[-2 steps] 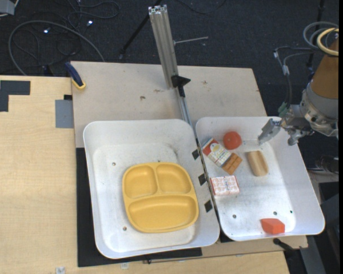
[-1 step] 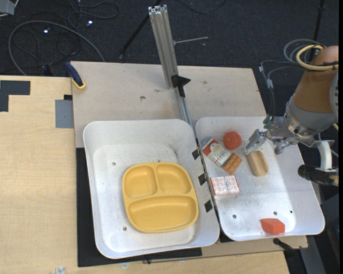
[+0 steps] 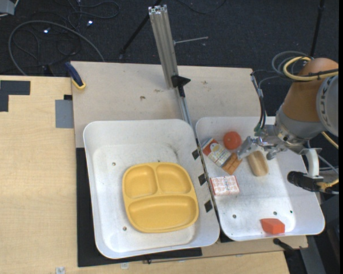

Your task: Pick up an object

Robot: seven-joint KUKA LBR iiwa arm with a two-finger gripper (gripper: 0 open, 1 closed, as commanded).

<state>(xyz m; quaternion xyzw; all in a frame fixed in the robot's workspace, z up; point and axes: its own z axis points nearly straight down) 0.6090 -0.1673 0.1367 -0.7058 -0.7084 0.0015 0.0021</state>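
White plastic, shallow and rounded at the corners, forms the left bin (image 3: 103,221), which holds a yellow three-compartment plate (image 3: 159,197) lying flat near its middle. Beside it sits the matching white right bin (image 3: 300,218). The grey arm with its orange band (image 3: 308,99) reaches in from the right, and its two-finger gripper (image 3: 258,146) hangs low over that bin's upper part, fingers spread narrowly with nothing between them. Just below the gripper lies a tan cylinder (image 3: 257,164). Left of that rest a red-and-white carton (image 3: 216,151) and a brown stick-like piece (image 3: 232,164), touching. A small pink-and-white box (image 3: 224,185) sits lower, a red ball (image 3: 232,139) higher, and an orange-red block (image 3: 272,226) near the front edge.
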